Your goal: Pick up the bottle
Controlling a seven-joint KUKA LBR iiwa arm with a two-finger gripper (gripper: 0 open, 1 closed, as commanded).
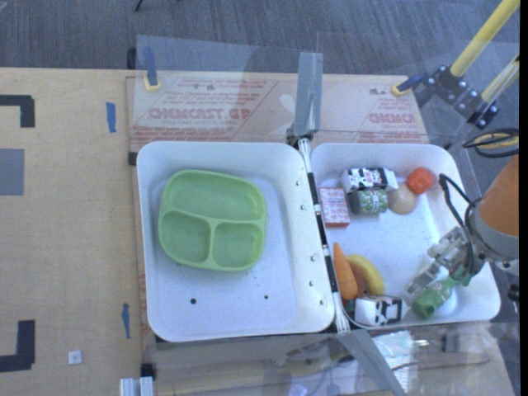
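A green divided plate (213, 220) is seen in the left bin (157, 304). In the right bin (429, 151), the green bottle (432, 298) lies at the front right corner, just beside the gripper (437, 272). The state of the jaws cannot be told.

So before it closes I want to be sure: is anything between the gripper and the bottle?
Nothing visible. The gripper is right at the green bottle in the right bin's near right corner; banana and carton lie apart, leftward.
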